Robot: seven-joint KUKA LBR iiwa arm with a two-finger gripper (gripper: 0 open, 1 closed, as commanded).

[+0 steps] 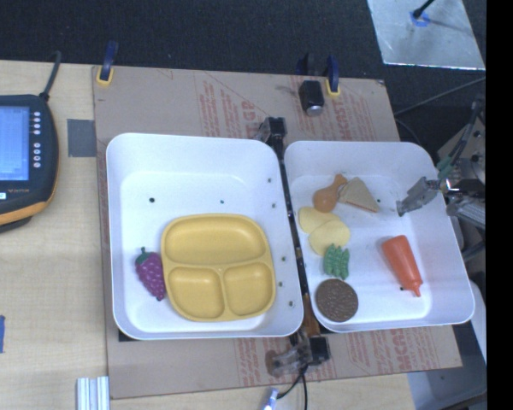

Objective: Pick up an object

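The right bin point(427, 314) holds several toy foods. An orange carrot point(402, 264) lies at the right, a round brown patty point(336, 300) at the front, and a green leafy piece point(336, 260) just behind the patty. Pale yellow slices point(323, 226), a brown drumstick point(328, 196) and a tan wedge point(358, 196) sit further back. My gripper point(413, 199) reaches in from the right edge and hovers over the bin's back right part. It is right of the wedge and behind the carrot, with nothing seen in it.
The left bin point(128, 169) carries a yellow divided plate point(218, 266) with a purple grape bunch point(150, 273) beside it. A tablet-like pendant point(13, 161) rests on the bench at far left. Clamps point(312, 96) stand behind the bins.
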